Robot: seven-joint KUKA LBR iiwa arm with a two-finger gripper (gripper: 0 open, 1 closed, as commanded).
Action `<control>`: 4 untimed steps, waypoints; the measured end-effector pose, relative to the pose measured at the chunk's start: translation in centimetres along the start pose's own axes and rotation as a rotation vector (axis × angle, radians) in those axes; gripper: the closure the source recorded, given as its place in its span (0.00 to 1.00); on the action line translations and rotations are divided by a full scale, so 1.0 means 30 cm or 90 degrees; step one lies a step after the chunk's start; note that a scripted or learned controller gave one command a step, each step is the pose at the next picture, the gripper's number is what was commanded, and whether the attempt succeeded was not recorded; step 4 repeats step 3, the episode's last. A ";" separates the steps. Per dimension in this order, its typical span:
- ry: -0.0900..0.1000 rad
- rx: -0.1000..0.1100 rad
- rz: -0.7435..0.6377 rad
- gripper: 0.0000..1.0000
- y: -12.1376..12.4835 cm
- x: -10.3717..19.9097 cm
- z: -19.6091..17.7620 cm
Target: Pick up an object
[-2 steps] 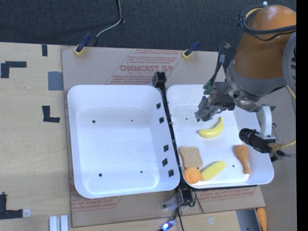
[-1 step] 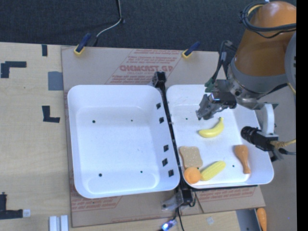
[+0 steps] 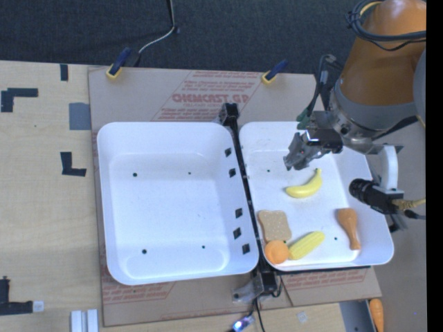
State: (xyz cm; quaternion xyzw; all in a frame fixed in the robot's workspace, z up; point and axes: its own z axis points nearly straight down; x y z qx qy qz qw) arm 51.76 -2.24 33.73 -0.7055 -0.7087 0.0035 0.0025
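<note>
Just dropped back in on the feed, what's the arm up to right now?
The arm's hand is over the right bin, just above and left of the banana, with nothing visibly held. It looks like it may be lining up on the banana, though that's a guess. Near the bin's front edge are a slice of bread, an orange, a corn cob and a drumstick. The left bin sits alongside.
</note>
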 end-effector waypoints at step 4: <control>-0.001 0.005 0.004 1.00 -0.103 0.135 -0.247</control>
